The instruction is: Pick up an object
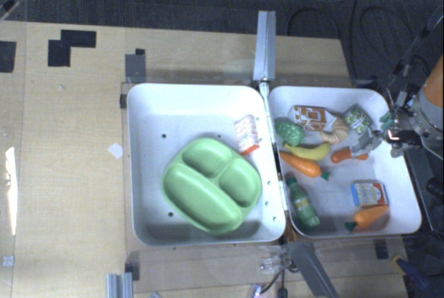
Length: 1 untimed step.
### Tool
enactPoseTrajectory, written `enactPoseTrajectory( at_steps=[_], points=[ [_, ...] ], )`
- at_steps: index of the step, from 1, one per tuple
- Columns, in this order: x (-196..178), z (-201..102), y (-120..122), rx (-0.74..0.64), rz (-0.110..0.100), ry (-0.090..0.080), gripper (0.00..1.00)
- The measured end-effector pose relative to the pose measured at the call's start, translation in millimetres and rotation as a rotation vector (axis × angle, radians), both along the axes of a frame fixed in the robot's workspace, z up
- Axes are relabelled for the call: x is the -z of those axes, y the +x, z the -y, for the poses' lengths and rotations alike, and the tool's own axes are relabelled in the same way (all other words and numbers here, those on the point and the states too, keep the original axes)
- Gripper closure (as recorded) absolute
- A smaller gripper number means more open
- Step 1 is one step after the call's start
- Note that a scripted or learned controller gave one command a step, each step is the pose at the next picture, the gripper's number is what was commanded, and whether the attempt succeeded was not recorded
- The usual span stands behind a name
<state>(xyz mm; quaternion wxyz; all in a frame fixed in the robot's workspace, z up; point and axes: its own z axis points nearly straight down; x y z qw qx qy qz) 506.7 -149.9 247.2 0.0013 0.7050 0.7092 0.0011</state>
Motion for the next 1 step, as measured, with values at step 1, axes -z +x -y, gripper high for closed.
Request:
enactPoseTrajectory(
  at_steps=[1],
  points=[
    [131.4, -51.4, -18.9, -0.046, 0.000, 0.000, 0.00]
  ],
)
